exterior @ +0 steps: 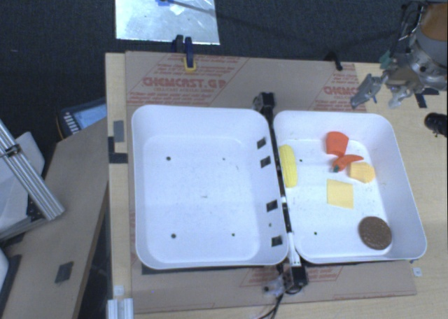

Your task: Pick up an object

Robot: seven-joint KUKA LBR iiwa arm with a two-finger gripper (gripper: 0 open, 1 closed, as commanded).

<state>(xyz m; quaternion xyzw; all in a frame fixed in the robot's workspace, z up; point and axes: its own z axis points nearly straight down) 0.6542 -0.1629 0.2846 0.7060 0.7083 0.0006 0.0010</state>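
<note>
The right bin [402, 171] holds several items. A yellow corn cob [288, 165] lies along its left wall. An orange carrot-like piece [337, 144] sits near the back, with a yellow-orange block [362, 171] just right of and below it. A flat yellow square [341, 194] lies in the middle and a brown round cookie [375, 232] near the front right. My gripper [380, 94] hangs above the bench beyond the bin's back right corner. It is open, with nothing between its fingers.
The left bin [140, 192] adjoins the right one along a black hinge line [273, 171]. A silver sheet [166, 1] lies at the back, with a yellow-and-blue clamp [187, 54] below it. An aluminium rail [24, 171] slants at the far left.
</note>
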